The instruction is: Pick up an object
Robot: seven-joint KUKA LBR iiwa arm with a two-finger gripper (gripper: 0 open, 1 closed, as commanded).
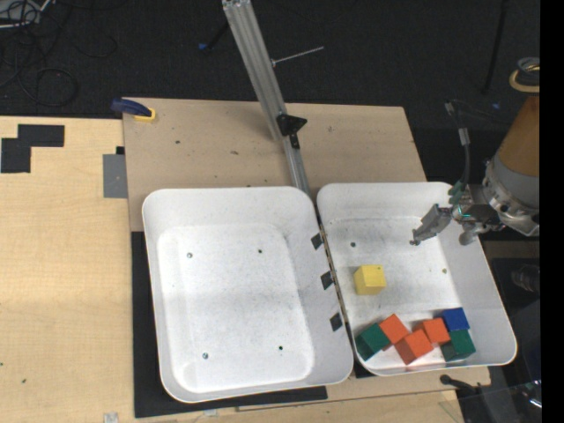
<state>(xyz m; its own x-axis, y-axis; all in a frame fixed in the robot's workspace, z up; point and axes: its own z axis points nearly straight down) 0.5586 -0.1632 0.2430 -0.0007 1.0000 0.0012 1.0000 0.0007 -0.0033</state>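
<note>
A yellow cube point(370, 278) lies near the middle of the right bin point(388, 203). Along that bin's near edge sits a cluster of blocks: a green one point(373, 339), an orange one point(394, 328), an orange-red one point(412, 346), another orange one point(435, 330), a blue one point(455, 318) and a dark green one point(458, 347). My gripper point(429, 225) hangs over the right bin's far right part, reaching in from the right, well above and to the right of the yellow cube. I see nothing between its fingers.
The left bin point(231, 291) stands beside the right one, with black clips point(326, 279) along the shared edge. A slanted aluminium bar point(263, 82) rises behind the bins. A blue and yellow clamp point(134, 108) lies at the bench's far left corner.
</note>
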